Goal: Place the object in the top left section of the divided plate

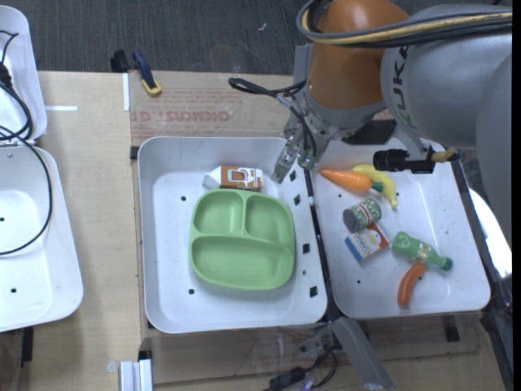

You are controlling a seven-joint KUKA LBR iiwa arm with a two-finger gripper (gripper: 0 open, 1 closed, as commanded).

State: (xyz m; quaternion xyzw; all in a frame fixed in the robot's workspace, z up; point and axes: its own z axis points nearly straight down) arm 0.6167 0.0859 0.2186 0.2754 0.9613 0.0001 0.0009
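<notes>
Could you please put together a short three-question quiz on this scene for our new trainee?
1. True or false: the green divided plate lies in the left bin.
2. Which item lies nearest the plate's top edge? A) carrot B) small carton C) green bottle
3. Fill in: the claw hangs over the ____ between the two bins.

Key: 1 true; 2 B; 3 rims.

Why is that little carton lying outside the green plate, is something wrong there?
It does look out of place. The small carton lies on its side in the left bin, against the divided plate's far rim, not in any section. The gripper hovers just right of it.
</notes>
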